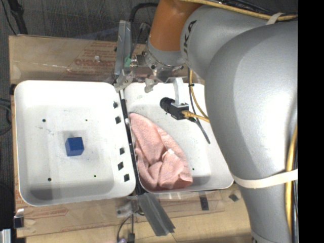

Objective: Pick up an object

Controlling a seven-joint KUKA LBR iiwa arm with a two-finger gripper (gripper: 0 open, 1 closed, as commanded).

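The near right of the view is taken up by the grey arm [253, 110], which is bent over the right bin [215, 173]; its orange band [169, 22] is seen at the far side. A pink cloth [157, 153] is bunched against that bin's left wall, near edge. A blue cube [74, 146] is found alone in the left bin [30, 135]. The pincer [149, 82] is positioned at the right bin's far left corner, apart from the cloth; whether it is wide or narrow cannot be told. Both bins are carried by the desk [55, 54].
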